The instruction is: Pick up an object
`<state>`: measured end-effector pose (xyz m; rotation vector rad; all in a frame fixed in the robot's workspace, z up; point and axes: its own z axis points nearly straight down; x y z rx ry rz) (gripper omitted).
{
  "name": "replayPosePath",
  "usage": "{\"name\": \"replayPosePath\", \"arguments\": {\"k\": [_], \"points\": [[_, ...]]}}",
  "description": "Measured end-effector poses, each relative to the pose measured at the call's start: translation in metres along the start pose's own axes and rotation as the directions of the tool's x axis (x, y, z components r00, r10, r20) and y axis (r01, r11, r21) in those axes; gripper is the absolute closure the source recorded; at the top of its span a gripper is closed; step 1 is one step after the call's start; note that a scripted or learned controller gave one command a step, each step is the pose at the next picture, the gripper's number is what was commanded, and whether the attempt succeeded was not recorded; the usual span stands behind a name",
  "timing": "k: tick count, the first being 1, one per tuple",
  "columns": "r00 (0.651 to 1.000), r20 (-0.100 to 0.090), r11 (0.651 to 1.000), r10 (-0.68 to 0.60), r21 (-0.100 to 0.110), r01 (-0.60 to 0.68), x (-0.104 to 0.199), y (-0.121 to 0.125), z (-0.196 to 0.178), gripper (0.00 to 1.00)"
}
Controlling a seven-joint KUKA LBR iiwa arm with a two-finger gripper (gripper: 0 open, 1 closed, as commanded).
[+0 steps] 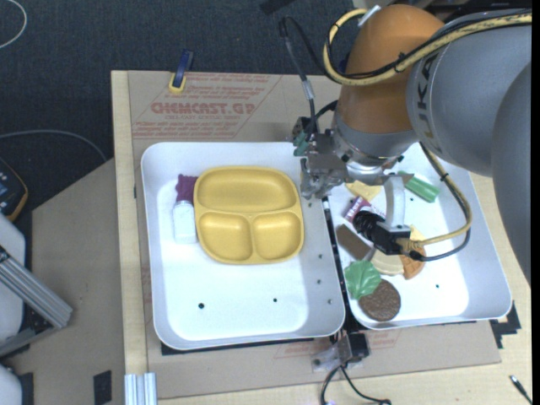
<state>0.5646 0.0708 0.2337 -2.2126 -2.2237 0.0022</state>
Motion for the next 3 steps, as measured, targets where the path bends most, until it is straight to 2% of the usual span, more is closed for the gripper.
{"name": "replayPosePath", "arguments": {"k": [1, 2, 3], "points": [[1.000, 0.002, 1.000, 0.004, 0.000, -0.004, 0.009, -0.005, 0.013, 1.00], [1.000, 0.001, 1.000, 0.003, -0.006, -0.003, 0.020, -0.010, -0.001, 1.00], [1.000, 0.002, 1.000, 0.005, 0.000, -0.005, 0.019, -0.013, 0.018, 1.00]]}}
